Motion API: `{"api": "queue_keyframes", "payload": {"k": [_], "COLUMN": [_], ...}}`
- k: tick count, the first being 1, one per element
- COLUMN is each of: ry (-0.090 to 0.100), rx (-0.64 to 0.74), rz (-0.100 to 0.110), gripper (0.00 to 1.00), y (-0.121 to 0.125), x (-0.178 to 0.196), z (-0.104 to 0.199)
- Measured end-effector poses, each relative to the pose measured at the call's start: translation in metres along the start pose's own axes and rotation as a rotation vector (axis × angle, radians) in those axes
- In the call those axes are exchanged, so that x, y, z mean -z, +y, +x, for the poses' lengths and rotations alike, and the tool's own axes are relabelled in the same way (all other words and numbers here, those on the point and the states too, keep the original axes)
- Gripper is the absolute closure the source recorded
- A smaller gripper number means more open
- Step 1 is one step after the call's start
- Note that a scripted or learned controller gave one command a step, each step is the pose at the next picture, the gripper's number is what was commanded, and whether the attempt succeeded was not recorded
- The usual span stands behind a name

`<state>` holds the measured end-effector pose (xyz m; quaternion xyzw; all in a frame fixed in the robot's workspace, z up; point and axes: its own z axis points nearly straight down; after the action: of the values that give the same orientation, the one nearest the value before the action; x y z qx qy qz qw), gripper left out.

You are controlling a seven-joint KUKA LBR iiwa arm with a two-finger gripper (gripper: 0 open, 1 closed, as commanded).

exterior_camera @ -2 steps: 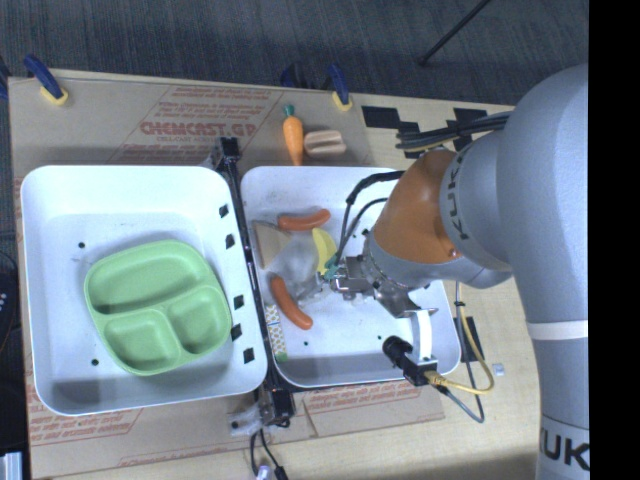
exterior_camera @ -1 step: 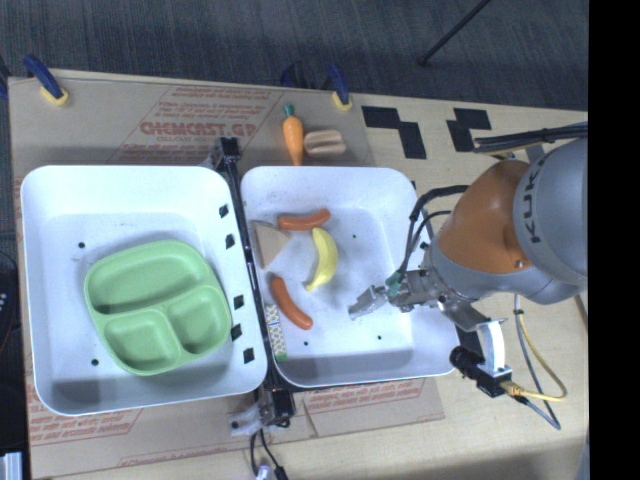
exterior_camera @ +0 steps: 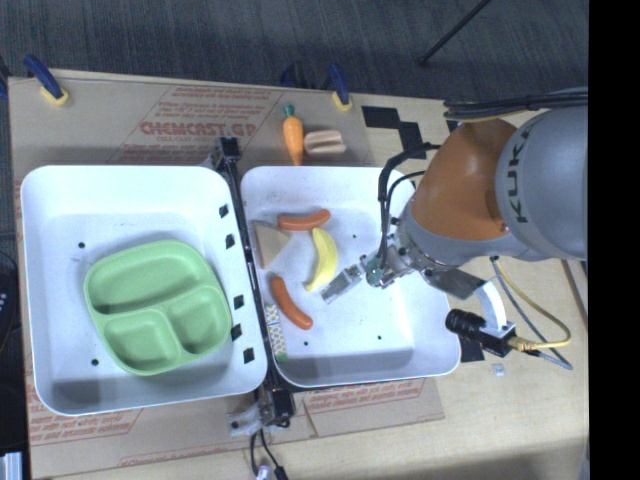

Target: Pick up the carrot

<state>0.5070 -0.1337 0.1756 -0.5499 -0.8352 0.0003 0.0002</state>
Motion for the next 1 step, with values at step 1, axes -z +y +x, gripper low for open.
{"api": "queue_keyframes", "payload": {"k": [1], "ry": [0.000], "rx": [-0.100], "rz": [0.001], "gripper": [0.00], "y": [0.0660], "x": [0.0430], "z": [-0.0205]}}
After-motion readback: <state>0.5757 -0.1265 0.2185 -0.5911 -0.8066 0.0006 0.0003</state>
